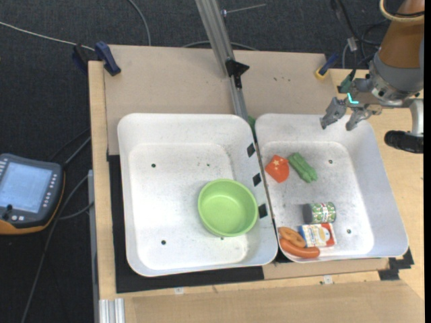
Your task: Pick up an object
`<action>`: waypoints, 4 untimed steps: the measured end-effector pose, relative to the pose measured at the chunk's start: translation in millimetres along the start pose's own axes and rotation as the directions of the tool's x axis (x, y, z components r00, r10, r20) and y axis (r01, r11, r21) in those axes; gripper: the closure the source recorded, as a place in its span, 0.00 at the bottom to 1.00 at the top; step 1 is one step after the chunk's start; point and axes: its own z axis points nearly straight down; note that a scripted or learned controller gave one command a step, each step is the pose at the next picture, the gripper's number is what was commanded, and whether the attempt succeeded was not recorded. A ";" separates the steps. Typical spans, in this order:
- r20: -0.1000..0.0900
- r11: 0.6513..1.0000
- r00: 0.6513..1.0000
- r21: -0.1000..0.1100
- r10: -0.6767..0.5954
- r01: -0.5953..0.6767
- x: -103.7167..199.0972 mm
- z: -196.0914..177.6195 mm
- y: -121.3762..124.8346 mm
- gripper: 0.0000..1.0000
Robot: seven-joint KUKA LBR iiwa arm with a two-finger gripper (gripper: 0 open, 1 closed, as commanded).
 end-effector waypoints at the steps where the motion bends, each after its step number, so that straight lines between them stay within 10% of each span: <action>1: 0.000 1.000 1.000 0.000 0.000 0.000 0.0 0.1 0.0 0.00; 3: -0.001 1.000 1.000 0.003 0.000 0.000 10.0 112.0 -14.9 0.00; 4: 0.001 1.000 1.000 -0.002 0.000 0.000 9.8 111.7 -13.8 0.00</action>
